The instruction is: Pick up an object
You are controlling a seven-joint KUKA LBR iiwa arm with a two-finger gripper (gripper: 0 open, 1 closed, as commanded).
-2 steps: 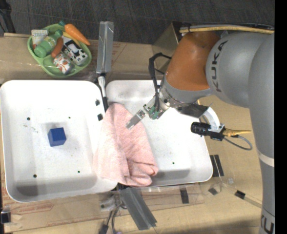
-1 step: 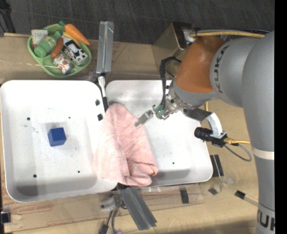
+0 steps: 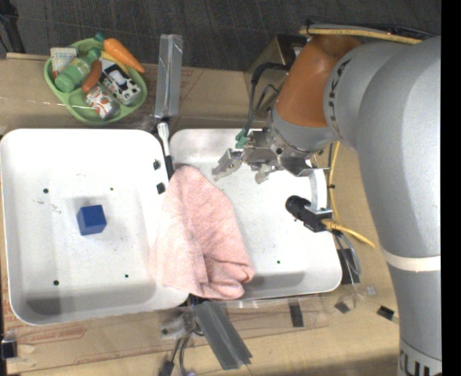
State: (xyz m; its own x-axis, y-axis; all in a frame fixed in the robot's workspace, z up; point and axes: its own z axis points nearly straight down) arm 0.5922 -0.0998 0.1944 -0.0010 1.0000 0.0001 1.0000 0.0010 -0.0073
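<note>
A pink cloth (image 3: 203,237) lies crumpled in the right bin (image 3: 293,265), its left edge draped over the divider between the two bins. A small blue cube (image 3: 92,219) sits in the left bin (image 3: 27,163). My gripper (image 3: 244,168) hangs over the back of the right bin, just beyond the cloth's upper right corner. Its fingers (image 3: 226,165) are spread open with nothing between them. The grey arm with its orange band reaches in from the right and covers the bin's right rear corner.
A green bowl (image 3: 67,104) holding toy food, including a carrot, stands on the bench behind the left bin. A grey metal bar (image 3: 168,73) rises behind the divider between the bins. Bare white floor shows right of the cloth.
</note>
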